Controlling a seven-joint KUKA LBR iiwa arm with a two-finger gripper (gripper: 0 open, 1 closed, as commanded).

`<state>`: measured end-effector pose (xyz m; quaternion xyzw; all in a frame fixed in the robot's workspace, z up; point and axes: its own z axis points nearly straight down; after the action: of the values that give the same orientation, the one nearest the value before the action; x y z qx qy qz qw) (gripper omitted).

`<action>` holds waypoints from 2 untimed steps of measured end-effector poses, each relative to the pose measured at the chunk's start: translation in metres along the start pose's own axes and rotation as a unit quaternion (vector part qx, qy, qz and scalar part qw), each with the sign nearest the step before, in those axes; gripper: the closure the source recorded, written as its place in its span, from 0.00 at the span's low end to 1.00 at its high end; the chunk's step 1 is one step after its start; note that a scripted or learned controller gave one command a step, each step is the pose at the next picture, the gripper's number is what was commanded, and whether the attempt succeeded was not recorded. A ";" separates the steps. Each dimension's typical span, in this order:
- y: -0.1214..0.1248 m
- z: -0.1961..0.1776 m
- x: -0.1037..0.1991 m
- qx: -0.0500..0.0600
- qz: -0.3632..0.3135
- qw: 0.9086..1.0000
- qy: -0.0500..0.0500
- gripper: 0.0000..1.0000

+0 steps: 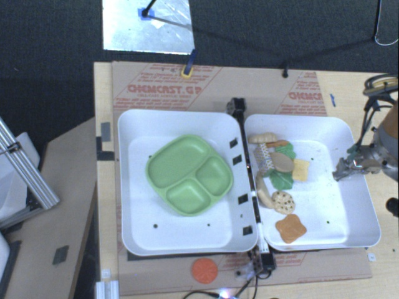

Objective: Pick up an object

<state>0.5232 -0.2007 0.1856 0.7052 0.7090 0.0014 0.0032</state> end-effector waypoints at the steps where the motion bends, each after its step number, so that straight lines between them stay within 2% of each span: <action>1: 0.002 -0.041 0.000 0.001 0.000 1.000 0.000 1.00; 2: 0.017 -0.033 0.054 0.002 -0.002 1.000 0.002 1.00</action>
<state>0.5392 -0.1462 0.2182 0.7036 0.7106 0.0013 0.0002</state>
